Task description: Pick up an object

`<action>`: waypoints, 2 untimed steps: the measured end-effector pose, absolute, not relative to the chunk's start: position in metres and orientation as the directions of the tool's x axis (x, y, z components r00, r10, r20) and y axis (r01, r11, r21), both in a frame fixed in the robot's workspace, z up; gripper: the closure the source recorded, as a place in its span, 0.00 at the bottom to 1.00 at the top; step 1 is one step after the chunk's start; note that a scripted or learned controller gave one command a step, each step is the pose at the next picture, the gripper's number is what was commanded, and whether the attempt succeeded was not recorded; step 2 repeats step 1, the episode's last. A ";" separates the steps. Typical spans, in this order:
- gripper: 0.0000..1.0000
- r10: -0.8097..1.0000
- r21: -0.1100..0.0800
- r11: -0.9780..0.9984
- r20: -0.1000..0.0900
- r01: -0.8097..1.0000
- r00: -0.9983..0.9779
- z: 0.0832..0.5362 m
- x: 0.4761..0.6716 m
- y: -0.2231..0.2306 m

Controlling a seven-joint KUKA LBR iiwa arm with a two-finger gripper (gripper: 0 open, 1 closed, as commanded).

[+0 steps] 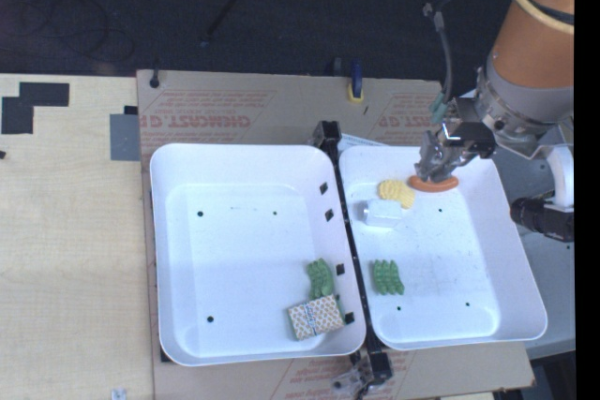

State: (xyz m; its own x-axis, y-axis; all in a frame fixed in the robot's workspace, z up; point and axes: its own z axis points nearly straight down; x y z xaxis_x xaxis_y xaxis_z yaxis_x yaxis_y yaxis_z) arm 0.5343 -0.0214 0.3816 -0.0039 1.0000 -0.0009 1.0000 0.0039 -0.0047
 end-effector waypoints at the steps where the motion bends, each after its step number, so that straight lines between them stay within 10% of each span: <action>1: 1.00 1.000 -0.009 -0.002 -0.001 1.000 0.002 0.317 0.571 -0.054; 2: 1.00 1.000 -0.009 -0.002 -0.001 1.000 0.002 0.317 0.571 -0.054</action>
